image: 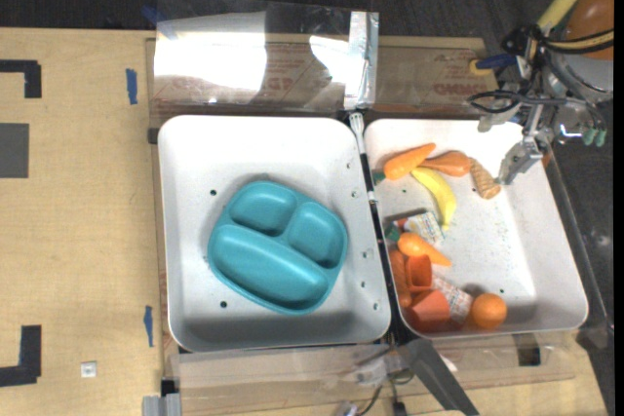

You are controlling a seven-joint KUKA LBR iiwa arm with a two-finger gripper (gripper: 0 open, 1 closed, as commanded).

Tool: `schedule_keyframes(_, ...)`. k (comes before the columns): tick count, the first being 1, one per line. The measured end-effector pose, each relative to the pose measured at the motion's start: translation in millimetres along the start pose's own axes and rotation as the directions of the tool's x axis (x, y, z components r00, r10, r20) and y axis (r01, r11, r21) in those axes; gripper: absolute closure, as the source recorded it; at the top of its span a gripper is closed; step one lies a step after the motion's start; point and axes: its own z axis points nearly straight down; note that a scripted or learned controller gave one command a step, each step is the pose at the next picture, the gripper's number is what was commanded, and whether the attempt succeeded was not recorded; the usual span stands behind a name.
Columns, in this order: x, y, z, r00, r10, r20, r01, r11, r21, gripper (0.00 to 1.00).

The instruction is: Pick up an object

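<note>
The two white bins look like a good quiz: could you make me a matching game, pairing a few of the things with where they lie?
Things:
1. teal plate
2. banana
3. orange fruit
4. gripper

Places:
A. near corner of the right bin
B. far right of the right bin, above its floor
C. left bin
D. far half of the right bin, just below a carrot

Pairs: 1-C, 2-D, 3-A, 4-B

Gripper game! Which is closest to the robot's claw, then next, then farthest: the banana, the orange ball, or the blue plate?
From the gripper:
1. Banana, right bin, just to its left.
2. Orange ball, right bin's near edge.
3. Blue plate, left bin.
</note>
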Motion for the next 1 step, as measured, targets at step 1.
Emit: schedule_keyframes(1,3.2,20.9,135.2,0.993,0.115,0.004,-0.115,0.993,0.001,0.0)
